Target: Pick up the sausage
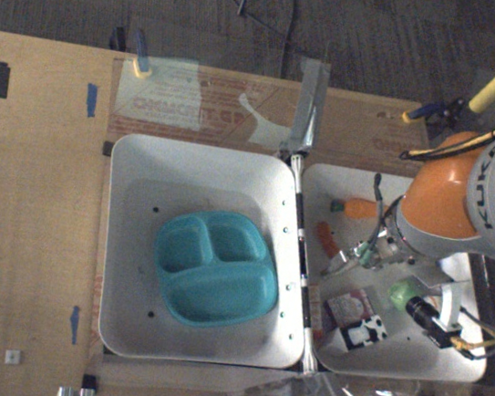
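Not done yet: sausage (325, 239) lying in right bin (471, 369), pincer (361, 254) near, grip state can't tell.

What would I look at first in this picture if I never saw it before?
Probably the big teal plate with three sections, lying in the middle of the left white bin. Next, the robot arm, grey and orange, reaching in from the right over the right bin, where a small red sausage lies near the left wall.
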You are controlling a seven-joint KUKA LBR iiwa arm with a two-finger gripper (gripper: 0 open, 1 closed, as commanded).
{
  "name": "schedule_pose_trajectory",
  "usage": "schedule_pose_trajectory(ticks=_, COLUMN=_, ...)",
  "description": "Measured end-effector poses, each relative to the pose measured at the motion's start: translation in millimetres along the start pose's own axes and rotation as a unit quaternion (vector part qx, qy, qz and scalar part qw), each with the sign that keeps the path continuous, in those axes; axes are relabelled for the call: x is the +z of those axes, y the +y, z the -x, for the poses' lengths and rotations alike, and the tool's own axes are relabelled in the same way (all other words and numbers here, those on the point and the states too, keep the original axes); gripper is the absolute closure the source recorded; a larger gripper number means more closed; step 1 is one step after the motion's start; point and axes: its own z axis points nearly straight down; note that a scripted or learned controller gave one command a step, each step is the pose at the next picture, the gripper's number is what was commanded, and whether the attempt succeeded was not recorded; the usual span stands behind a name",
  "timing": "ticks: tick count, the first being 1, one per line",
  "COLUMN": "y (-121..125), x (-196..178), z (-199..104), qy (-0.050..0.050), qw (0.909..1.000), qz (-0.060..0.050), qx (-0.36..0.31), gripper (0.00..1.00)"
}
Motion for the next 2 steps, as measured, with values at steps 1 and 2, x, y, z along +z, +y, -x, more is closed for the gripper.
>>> schedule_pose_trajectory(ticks=1, y=1, x=-12, z=3, qy=-0.004, qw=1.0, qz=0.003, qx=0.001, gripper=1.0)
schedule_pose_trajectory(ticks=2, y=70, x=-93, z=9, qy=0.002, qw=0.9596, qz=-0.01, qx=0.281, gripper=1.0)
